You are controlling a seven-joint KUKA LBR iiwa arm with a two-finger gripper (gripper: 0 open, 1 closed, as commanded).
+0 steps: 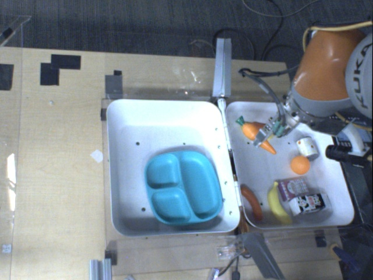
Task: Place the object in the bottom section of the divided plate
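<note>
Picking is the step I judge in hand: gripper [267,134], fingers apart astride the carrot [255,134] by the right bin's [344,214] far-left corner, must clamp, then lift toward the plate [183,186].

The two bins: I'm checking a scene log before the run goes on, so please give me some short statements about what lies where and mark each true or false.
1. The blue divided plate lies in the left bin. True.
2. The carrot lies on the plate. False: it lies in the right bin, near its upper left corner.
3. The gripper is over the right bin, right at the carrot. True.
4. The orange ball lies in the left bin. False: it lies in the right bin, below the small white cylinder.
5. The banana lies beside the milk carton in the right bin. True.
</note>
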